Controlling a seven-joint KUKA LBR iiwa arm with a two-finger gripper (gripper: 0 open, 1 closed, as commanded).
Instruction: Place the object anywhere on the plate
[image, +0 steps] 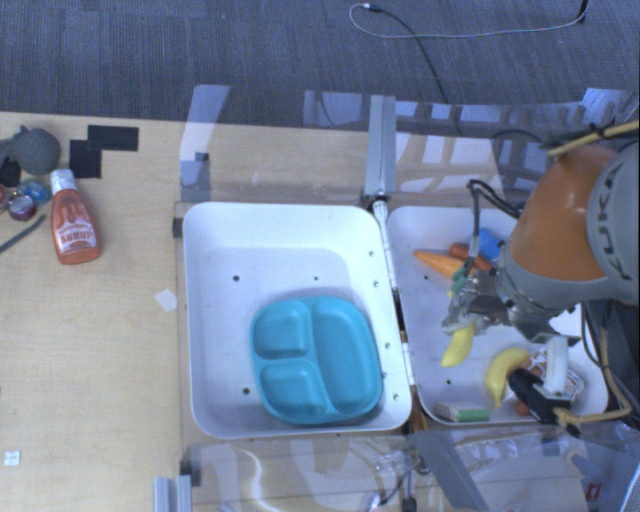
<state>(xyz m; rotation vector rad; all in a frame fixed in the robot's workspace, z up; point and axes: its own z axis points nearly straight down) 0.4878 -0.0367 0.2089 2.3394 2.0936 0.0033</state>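
the yellow banana-like object lies in the right bin, long, slim and slightly curved, its upper end just under the jaws. whether they are open or closed, i cannot tell. the blue three-compartment plate sits bare in the left bin, so pick-up, carry and placing all look left to do.
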